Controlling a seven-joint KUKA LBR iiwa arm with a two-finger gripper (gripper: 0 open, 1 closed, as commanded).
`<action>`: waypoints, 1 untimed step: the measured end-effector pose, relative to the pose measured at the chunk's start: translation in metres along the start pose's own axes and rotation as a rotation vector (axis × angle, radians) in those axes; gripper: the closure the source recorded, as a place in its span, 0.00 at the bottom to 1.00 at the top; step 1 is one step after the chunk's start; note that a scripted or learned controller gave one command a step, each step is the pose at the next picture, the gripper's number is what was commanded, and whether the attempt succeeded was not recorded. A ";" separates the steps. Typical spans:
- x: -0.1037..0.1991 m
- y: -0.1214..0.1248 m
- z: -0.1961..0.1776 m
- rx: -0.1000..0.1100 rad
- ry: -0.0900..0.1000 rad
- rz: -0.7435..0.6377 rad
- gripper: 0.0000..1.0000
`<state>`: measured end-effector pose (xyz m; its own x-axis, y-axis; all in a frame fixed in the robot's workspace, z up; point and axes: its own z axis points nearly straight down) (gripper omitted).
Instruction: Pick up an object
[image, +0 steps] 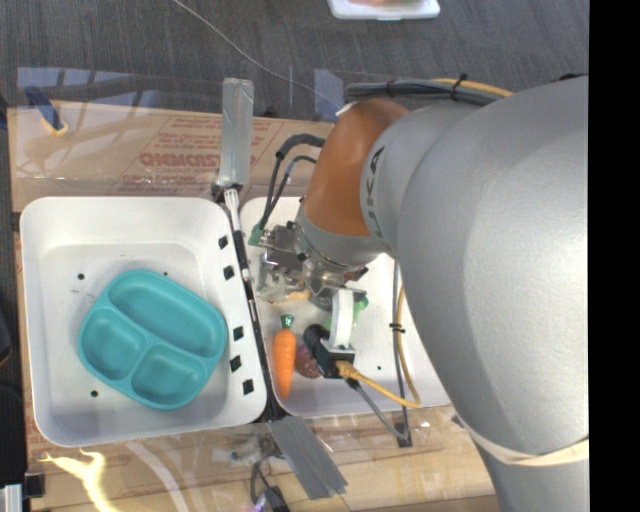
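White right bin (325, 395) holds a carrot (284, 362); the gripper (288, 272) hangs just beyond it, open or closed I cannot tell.

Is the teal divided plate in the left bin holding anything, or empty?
Empty. The teal plate lies right side up in the left bin, all three compartments showing bare teal.

A brown cardboard-faced tabletop (150, 150) with faded red print carries two shallow white plastic bins side by side, their inner rims touching; the left bin (120, 225) shows whole; the right bin (320, 395) is mostly hidden; a grey tape strip (237, 130) lies at the far seam; another grey tape strip (305, 455) lies at the near seam.
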<state>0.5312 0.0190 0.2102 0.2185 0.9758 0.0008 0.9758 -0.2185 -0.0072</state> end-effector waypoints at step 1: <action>0.016 0.000 0.020 0.000 -0.002 0.342 1.00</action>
<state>0.5348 0.0342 0.1900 0.5335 0.8458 -0.0032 0.8458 -0.5335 -0.0065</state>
